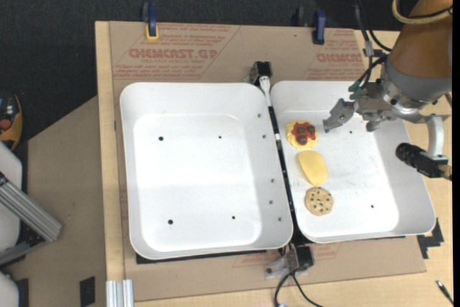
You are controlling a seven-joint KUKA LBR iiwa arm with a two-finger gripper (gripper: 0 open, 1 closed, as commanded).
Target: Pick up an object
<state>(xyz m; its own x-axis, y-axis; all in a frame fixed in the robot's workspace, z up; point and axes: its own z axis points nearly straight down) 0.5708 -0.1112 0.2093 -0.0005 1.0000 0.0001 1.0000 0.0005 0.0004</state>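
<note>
Three small food-like objects lie in a column along the left side of the right bin (402, 219). At the top is a yellow round piece with red topping (302, 132), below it a plain yellow oval (313, 167), and lowest a chocolate-chip cookie (318, 200). My gripper (353, 121) hovers over the upper middle of the right bin, just right of the red-topped piece. Its two fingers are spread apart and hold nothing. The left finger (336, 116) points toward the red-topped piece.
The left bin (136, 154) sits beside the right one, with a black divider (273, 127) running between them. The arm's orange band (425, 39) and cables hang over the right bin's upper right. Blue clamps (150, 16) hold the cardboard base at the back.
</note>
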